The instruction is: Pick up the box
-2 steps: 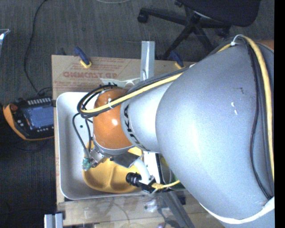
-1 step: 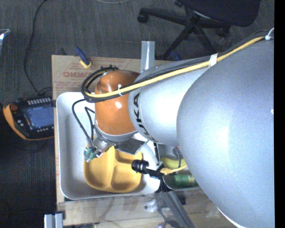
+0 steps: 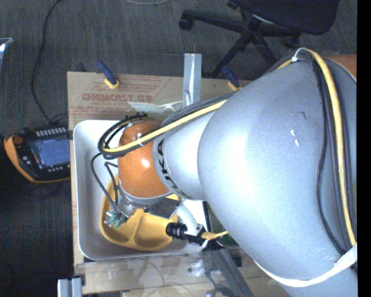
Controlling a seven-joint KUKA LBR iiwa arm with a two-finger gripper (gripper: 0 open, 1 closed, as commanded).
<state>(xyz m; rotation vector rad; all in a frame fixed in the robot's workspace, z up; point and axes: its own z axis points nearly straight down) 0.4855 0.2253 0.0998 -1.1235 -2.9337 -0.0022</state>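
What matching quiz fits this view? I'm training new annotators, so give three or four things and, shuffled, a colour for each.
Things:
1. arm's wrist band
2. bin
3. office chair
4. clamp

Colours:
A. black
B. blue
C. orange
D. white

Pairs: 1-C, 2-D, 3-A, 4-B

One grey arm (image 3: 266, 162) reaching in, one white bin (image 3: 87, 174) showing, one yellow object (image 3: 139, 232) lying inside it, two blue clamps (image 3: 107, 73) gripping one cardboard sheet (image 3: 127, 96), one handheld controller (image 3: 40, 155), one office chair (image 3: 261, 20) standing behind.
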